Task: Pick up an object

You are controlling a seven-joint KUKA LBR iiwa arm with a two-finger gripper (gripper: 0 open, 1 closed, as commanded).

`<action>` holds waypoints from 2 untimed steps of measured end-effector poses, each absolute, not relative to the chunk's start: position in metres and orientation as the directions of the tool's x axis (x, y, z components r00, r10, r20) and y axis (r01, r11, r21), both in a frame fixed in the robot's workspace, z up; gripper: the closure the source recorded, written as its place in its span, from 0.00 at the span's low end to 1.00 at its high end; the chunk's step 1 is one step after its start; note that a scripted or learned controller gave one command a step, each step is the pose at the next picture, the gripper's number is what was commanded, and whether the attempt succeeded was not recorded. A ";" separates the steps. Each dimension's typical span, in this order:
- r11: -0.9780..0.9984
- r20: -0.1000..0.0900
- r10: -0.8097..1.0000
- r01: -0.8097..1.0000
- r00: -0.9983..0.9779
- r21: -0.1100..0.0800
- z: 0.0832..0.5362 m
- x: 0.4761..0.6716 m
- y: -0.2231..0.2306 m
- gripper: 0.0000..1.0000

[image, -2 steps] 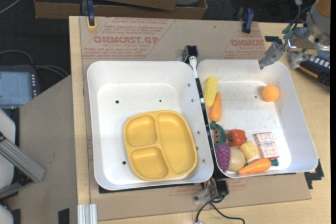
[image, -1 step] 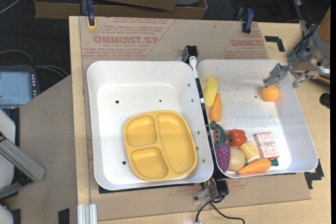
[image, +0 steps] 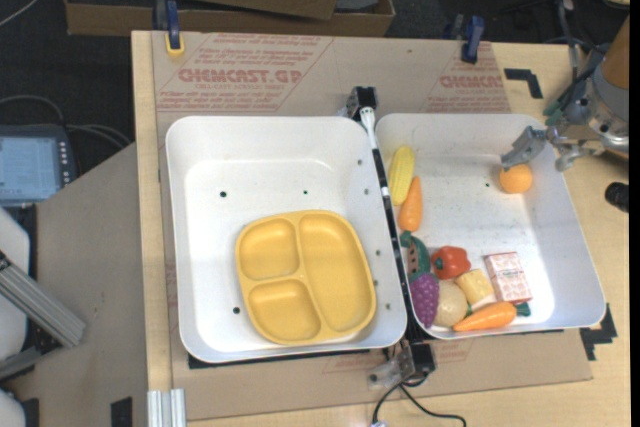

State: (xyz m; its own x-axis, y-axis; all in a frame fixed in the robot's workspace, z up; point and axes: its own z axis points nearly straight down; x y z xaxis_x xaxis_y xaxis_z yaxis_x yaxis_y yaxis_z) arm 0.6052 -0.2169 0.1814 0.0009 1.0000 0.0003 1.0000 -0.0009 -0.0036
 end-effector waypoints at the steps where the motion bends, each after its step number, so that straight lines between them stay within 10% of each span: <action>1: 0.002 0.004 1.000 1.000 -0.002 -0.004 0.104 0.625 -0.220 0.00; 2: 0.003 0.001 1.000 1.000 -0.003 0.001 0.119 0.626 -0.220 1.00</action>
